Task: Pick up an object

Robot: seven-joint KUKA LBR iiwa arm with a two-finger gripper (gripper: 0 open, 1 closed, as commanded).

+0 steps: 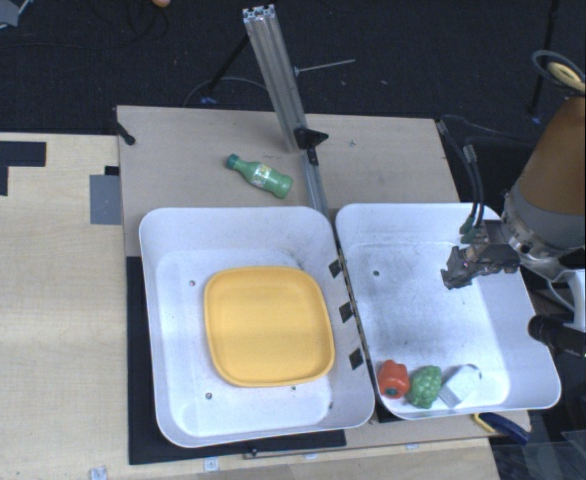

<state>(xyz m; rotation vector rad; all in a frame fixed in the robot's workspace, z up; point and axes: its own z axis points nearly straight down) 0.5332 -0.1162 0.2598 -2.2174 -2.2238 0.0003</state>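
My gripper (460,271) hangs over the right bin (413,268), near its right middle, dark and seen from above. Nothing shows between its fingers. At the bin's front edge lie a red pepper-like toy (393,378), a green bumpy toy (425,386) beside it, and a small white and grey block (459,385) to their right. All three sit well in front of the gripper. A yellow square plate (268,325) lies flat in the left bin (173,258).
A green bottle (260,175) lies on its side on the bench behind the left bin. A slanted aluminium post (281,68) rises behind the bins, with a black bracket at its foot. Black clips (345,311) mark the seam between the bins.
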